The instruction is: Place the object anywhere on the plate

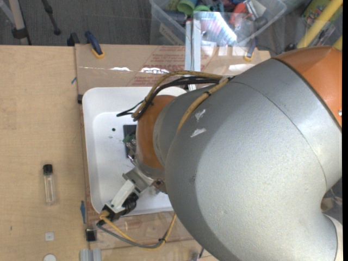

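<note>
My grey arm (244,162) reaches in from the right and covers much of the left white bin (98,124). Its orange-banded wrist (145,129) hangs over the middle of that bin. A small dark and green shape (129,136) peeks out at the wrist's left edge; I cannot tell whether it is the object or part of the tool. The gripper lies hidden under the wrist. A white block with black and yellow cables (122,199) sticks out from the wrist toward the bin's front left corner. The arm hides whatever lies under it, the plate included.
A small glass vial (49,184) lies on the wooden bench left of the bin. A clear tub of colourful toys (217,10) stands at the back. Blue clamps (95,45) hold the cardboard sheet behind the bin.
</note>
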You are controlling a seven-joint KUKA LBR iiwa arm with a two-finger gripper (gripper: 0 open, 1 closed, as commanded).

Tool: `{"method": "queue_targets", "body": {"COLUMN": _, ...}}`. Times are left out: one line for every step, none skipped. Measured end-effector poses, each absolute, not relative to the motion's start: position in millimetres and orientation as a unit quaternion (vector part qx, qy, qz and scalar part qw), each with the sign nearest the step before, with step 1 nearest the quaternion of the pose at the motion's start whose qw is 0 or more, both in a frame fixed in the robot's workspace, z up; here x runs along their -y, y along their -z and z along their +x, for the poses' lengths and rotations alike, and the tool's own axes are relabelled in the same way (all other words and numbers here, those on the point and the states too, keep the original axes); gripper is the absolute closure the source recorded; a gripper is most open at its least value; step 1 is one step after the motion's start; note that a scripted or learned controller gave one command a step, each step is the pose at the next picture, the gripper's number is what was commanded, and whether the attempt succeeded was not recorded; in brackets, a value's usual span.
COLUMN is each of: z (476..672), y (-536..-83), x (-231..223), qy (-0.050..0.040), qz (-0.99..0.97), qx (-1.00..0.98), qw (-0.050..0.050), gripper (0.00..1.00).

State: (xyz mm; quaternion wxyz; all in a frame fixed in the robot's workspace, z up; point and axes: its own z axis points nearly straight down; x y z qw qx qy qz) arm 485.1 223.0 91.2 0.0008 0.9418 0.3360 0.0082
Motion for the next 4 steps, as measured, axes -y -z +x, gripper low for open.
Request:
{"method": "queue_targets", "body": {"z": 485.2, "y": -99.9, "x": -222.3, "qy": -0.0076, "qz": 0.942, "qx": -0.334, "qw": 0.001, "gripper": 1.00}}
{"method": "queue_targets", "body": {"z": 481.9, "y": -90.8, "x": -223.9, "qy": -0.0029, "qz": 0.865, "qx": -0.501, "qw": -0.001, "gripper": 1.00}}
{"method": "queue_targets", "body": {"z": 547.6, "y": -200.6, "x": -224.5, "qy": 0.0013, "qz": 0.838, "qx": -0.546, "qw": 0.000, "gripper": 1.00}}
{"method": "queue_targets", "body": {"z": 504.0, "y": -92.9, "x": -224.3, "qy": 0.0009, "qz": 0.866, "qx": -0.501, "qw": 0.000, "gripper": 1.00}}
